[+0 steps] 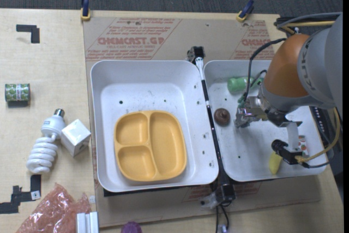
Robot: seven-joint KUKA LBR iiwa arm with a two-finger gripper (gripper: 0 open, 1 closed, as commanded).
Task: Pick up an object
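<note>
My gripper (241, 119) hangs low over the middle of the right bin (245, 163), with the arm reaching in from the right. A small brown round object (221, 115) lies just left of the gripper, close to the bin's left wall. A green object (238, 83) rests at the back of this bin, partly behind the arm's cables. A yellow object (274, 163) lies near the front right, and a small white and red item (301, 144) sits next to it. Nothing is visible between the gripper's tips.
The left bin (103, 90) holds a yellow divided plate (150, 145). On the bench to the left lie a spiral light bulb (45, 142), a white cube (75, 136), a green can (17, 93) and a red mesh bag (52, 212).
</note>
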